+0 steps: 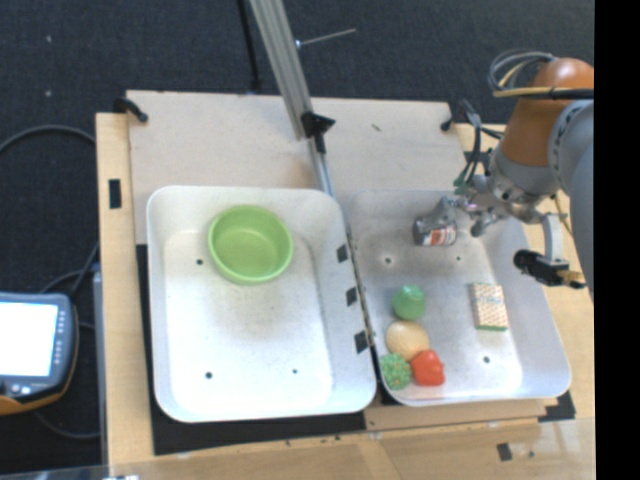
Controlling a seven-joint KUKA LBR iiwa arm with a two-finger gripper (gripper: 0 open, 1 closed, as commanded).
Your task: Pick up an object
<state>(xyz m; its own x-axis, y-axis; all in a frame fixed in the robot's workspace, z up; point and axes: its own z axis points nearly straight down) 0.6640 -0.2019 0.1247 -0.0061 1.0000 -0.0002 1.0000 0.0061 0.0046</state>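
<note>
The gripper (pixel 437 230) sits low at the right bin's (pixel 530 368) far edge; can't tell the jaws' state. The green ball (pixel 408 302), mid-bin, could roll away if nudged.

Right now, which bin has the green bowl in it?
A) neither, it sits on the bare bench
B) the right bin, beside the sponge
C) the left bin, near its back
C: the green bowl sits alone in the left bin, toward its far edge, away from the small items in the right bin.
</note>
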